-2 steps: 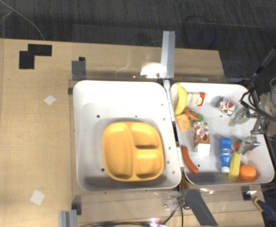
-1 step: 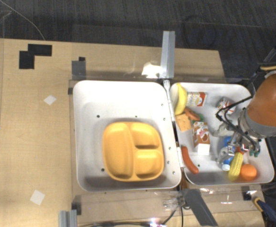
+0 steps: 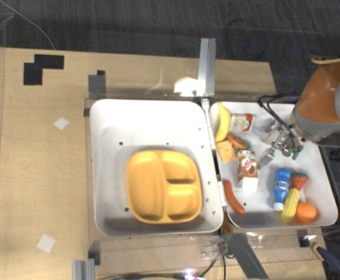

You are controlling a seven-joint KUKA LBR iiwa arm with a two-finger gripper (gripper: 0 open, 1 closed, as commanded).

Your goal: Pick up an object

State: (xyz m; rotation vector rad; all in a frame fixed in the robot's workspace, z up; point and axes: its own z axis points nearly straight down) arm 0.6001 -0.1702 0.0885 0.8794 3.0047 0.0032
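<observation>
Camera view: gripper point(image 3: 273, 149) low over the right white bin point(image 3: 328, 213), nothing between the fingers; grasp not yet made.

The two metal fingers look spread a little, tips just beside the red-and-white carton point(image 3: 247, 169) lying mid-bin, apart from it. The blue plastic bottle point(image 3: 281, 188), yellow corn cob point(image 3: 290, 205) and orange ball point(image 3: 305, 212) crowd the bin's near right corner; the yellow banana point(image 3: 222, 121) sits at its far left corner; the red sausage point(image 3: 234, 196) lies along its left wall. The left white bin point(image 3: 102, 133) bears a yellow divided plate point(image 3: 164, 185). Judgement: the carton is the nearest target; the arm should centre over it, align the fingers across its narrow sides, and descend fully before closing.
</observation>
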